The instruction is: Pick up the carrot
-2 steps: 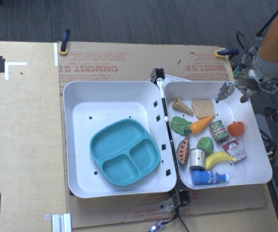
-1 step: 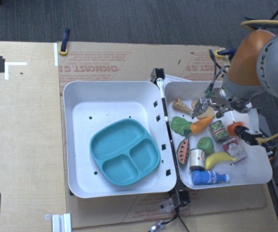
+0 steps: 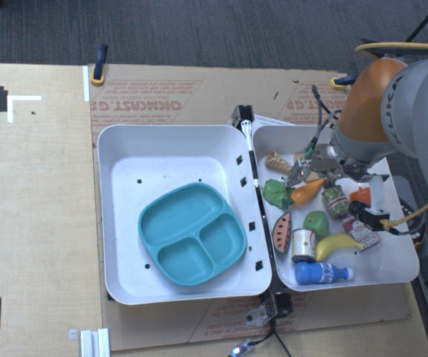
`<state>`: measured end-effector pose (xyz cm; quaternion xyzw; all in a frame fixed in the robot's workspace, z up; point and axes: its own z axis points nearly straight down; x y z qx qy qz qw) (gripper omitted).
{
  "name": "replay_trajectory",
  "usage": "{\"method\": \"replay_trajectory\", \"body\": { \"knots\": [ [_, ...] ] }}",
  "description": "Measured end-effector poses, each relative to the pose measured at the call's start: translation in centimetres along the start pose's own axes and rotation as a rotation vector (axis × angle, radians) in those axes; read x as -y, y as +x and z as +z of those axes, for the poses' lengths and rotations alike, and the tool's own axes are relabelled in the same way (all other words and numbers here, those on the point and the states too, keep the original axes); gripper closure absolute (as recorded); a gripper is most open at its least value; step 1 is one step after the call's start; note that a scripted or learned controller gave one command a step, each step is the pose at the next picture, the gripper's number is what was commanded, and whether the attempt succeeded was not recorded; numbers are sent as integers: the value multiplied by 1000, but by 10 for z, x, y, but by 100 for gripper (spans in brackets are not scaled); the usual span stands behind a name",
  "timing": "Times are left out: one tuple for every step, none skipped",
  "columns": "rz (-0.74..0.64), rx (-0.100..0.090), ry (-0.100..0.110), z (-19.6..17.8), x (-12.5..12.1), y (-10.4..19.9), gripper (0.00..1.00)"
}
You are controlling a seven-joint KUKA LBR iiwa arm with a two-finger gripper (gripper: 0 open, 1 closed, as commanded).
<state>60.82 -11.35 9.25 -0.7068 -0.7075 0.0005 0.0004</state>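
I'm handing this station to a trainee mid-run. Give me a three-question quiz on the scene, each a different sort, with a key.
1. True or false: the carrot lies in the same bin as the teal divided plate.
2. Multiple choice: what lies nearest the right bin's front wall? A) green leaf B) blue bottle C) watermelon slice
3. Fill in: the tool sits at the carrot's ____ end, by the leaf.

Key: 1 false; 2 B, the blue bottle; 3 left.

Gripper (image 3: pixel 301 174) at the carrot (image 3: pixel 307 190) — right bin (image 3: pixel 392 270).
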Motion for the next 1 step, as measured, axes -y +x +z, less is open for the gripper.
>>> {"method": "replay_trajectory", "body": {
  "knots": [
    [3,0,0,-10,0,-1,100]
  ]
}}
